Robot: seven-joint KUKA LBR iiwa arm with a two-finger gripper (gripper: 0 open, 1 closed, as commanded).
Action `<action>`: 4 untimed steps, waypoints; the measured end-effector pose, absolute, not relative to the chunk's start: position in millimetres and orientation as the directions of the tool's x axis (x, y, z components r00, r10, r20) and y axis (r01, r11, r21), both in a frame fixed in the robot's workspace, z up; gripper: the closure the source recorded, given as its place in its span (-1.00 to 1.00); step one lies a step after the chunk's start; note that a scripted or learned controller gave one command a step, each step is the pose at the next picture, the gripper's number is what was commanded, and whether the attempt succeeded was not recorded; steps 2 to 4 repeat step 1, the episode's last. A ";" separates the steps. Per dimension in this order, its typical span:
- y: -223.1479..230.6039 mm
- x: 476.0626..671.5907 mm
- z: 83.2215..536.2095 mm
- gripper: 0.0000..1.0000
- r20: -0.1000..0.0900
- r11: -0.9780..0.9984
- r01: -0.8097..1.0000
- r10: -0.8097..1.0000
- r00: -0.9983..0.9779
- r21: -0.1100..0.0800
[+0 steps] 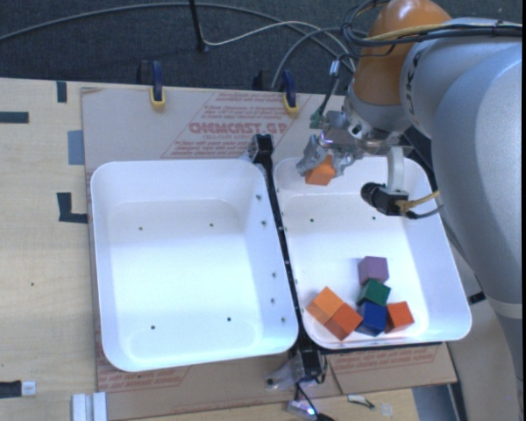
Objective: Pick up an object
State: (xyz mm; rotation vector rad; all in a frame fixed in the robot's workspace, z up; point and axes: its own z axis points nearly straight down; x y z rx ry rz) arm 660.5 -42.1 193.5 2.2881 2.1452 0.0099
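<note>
Orange block (320, 174) sits between my fingers, my gripper (323, 162) closed on it, raised over the right bin (421, 253) near its 12 o'clock rim. Other blocks (361, 305) cluster at 6 o'clock, likely slid there. Left bin (184, 261) beside.

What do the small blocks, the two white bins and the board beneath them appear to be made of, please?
Blocks: probably painted wood or solid plastic; flat opaque colours, crisp edges, little shine. The gripper has an orange block of the same look between its fingers.
White bins: likely moulded plastic; smooth, faintly glossy, rounded corners and rims.
Board: looks like corrugated cardboard; matt tan with red print.
</note>
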 end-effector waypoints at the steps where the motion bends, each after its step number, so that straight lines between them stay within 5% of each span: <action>1: 43.3 662.7 208.4 1.00 0.002 0.007 1.000 1.000 -0.007 0.001; 4: 43.3 662.7 208.4 1.00 0.002 0.007 1.000 1.000 -0.007 0.001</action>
